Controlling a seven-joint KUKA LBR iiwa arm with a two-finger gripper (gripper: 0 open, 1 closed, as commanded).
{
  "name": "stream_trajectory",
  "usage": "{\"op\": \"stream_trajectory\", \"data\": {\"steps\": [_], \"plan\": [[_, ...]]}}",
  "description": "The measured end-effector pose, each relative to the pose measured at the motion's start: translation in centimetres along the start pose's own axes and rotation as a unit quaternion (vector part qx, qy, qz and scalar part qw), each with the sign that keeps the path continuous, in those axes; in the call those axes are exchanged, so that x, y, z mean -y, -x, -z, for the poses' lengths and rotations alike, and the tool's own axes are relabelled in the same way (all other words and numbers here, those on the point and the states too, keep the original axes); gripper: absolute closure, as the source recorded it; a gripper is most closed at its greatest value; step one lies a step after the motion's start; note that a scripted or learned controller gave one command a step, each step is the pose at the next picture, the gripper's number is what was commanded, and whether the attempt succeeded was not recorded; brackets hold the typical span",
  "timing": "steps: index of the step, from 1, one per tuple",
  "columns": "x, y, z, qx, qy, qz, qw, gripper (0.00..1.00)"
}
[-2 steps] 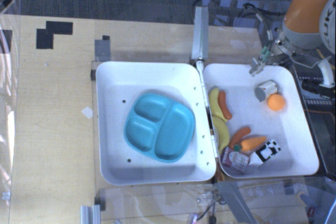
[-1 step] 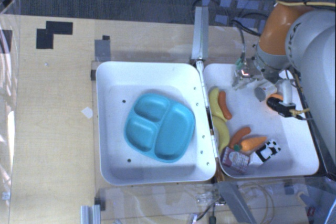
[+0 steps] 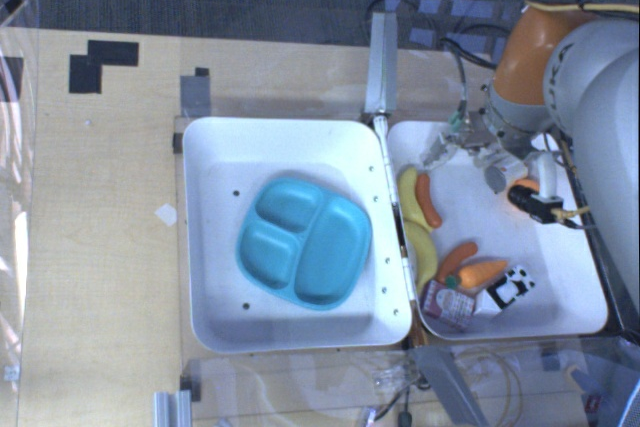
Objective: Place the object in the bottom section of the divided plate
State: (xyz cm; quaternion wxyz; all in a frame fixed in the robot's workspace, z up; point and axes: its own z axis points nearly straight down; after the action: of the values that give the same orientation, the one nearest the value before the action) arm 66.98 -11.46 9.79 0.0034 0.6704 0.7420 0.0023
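Trouble first, from where I'm sitting: I can't make out whether the fingers are apart or together. The gripper (image 3: 470, 137) sits at the top of the right bin (image 3: 590, 310), tucked under the orange-banded wrist, and the metal parts there are too small to read. Nothing shows between them, so I'm treating it as carrying nothing.

The task doesn't name which object. My candidates are bunched along the bin's left wall: a banana (image 3: 418, 237), a small red sausage (image 3: 428, 200) lying on or just beside its upper end, two carrots (image 3: 470, 267) just right of the banana's lower half, a crumpled packet (image 3: 449, 304) and a little black-and-white toy (image 3: 511, 287) touching the carrots. My guess is that crowding is the real risk: come down on one carrot and I could nudge or pinch its neighbour, and anything hugging the wall leaves little room for a finger on that side.

The target looks easy to read. The blue divided plate (image 3: 304, 242) lies flat in the middle of the left bin (image 3: 210, 315), turned at a slant, two small sections on its left and one large on its right. With that rotation, "bottom" is a judgement call; I'd take the large section (image 3: 330, 255) reaching the lower rim. Drop short and the piece lands on a ridge or rolls into a small pocket.
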Motion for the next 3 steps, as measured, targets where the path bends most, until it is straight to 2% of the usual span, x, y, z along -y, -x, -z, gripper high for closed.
{"op": "stream_trajectory", "data": {"steps": [1, 2, 3], "plan": [[-0.3, -0.6, 19.1, 0.000, 0.001, 0.077, 0.9970, 0.00], [0.7, 4.7, 9.5, 0.000, -0.001, 0.159, 0.9873, 0.00], [0.4, 4.7, 10.9, 0.003, 0.004, 0.161, 0.9870, 1.00]]}}
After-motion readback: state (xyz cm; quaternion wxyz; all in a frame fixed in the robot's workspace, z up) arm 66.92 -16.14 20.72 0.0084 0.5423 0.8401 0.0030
